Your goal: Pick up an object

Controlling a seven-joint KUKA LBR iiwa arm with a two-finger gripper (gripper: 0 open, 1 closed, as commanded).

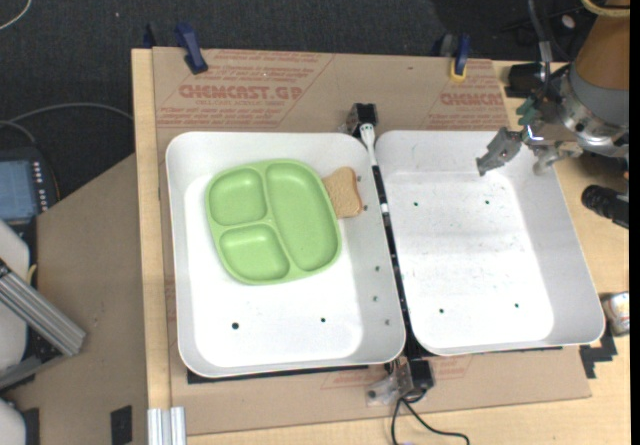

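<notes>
In the left bin (200, 333) we see a green divided plate (272, 221) with a tan, bread-like slice (344, 192) touching its right rim. The right bin (560, 263) holds nothing to grasp. Above its upper right corner hang the fingers (520, 148), spread apart and pinching nothing. We judge this the approach step: the next move calls for a long reach across to the left bin, well apart from here.

"CHEMCAST GP" on brown board (240, 83).
</notes>
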